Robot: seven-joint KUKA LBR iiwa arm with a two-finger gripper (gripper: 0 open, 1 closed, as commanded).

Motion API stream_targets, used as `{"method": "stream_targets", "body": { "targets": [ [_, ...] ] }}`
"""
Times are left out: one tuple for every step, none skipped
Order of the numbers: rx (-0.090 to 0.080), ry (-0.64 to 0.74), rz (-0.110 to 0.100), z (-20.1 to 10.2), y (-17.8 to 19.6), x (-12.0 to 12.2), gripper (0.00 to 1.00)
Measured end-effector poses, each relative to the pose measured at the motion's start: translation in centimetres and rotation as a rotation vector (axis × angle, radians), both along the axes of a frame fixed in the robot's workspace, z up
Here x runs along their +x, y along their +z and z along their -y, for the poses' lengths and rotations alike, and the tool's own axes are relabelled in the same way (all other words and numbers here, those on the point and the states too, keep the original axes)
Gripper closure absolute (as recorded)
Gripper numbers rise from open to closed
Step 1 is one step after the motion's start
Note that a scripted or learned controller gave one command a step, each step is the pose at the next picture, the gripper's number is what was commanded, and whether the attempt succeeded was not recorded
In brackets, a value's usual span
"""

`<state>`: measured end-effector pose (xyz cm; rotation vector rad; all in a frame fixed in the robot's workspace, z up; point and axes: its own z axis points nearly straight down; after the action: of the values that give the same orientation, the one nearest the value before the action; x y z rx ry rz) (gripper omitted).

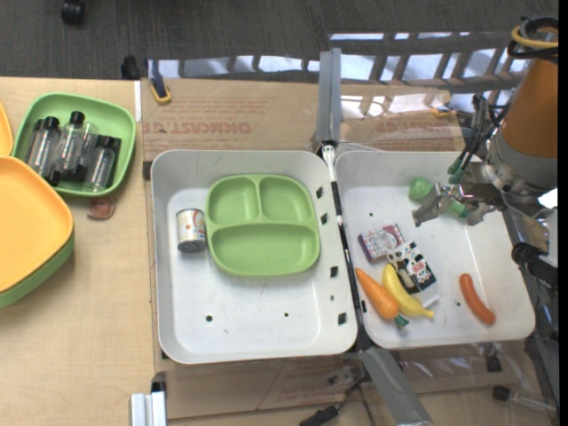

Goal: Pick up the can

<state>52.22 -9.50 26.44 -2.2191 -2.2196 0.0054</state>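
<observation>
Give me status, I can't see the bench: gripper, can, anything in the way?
Gripper over right bin, nothing held. Can in left bin, beside plate. Path clear.

Pretty sure I'm working in a robotics lab. My bench has two white bins (169,264) sitting on flattened cardboard (231,118), stuffed with toy food like a plastic carrot (377,295) and banana (404,295). Grey office carpet (266,11) behind, plus a chair caster (73,9).
</observation>
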Motion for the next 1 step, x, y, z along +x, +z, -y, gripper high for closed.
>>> {"method": "stream_targets", "body": {
  "targets": [
    [0.001, 0.224, 0.000, -8.84, -7.41, 2.92, 0.00]
  ]
}}
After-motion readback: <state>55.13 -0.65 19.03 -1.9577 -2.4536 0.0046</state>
